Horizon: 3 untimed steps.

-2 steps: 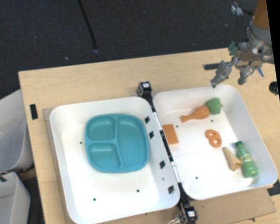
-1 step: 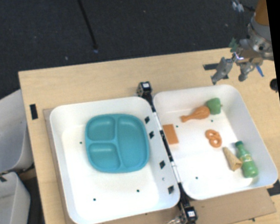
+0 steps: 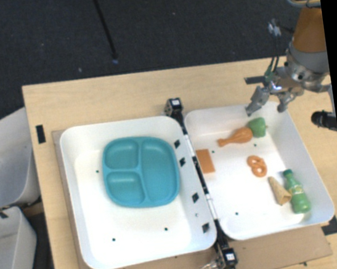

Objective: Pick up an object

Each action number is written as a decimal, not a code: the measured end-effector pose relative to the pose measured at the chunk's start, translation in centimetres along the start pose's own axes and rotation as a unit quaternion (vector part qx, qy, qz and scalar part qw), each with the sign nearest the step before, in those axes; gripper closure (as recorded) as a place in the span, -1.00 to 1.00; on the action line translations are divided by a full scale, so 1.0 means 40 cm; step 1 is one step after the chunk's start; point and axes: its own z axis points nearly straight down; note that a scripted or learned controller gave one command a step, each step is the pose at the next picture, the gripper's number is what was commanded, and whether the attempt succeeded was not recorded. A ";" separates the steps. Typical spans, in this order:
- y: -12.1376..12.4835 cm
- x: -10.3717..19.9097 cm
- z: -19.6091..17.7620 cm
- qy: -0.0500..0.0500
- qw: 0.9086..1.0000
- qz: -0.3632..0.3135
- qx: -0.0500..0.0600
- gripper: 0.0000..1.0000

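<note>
While the jaws (image 3: 270,101) hang spread and bare above the right bin (image 3: 249,222), the green block (image 3: 257,127) lies just below.

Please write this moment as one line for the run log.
phase: approach | gripper: open, holding nothing, above far edge of right bin | nearest: green block, chicken leg | left bin: teal plate
</note>
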 end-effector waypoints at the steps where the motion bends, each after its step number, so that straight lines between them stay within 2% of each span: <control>1: -0.007 -0.004 0.105 0.000 1.000 0.002 -0.001 -1.00; 2: -0.013 -0.004 0.262 0.000 1.000 0.003 0.000 -1.00; 3: -0.016 -0.009 0.225 0.000 1.000 0.003 0.004 1.00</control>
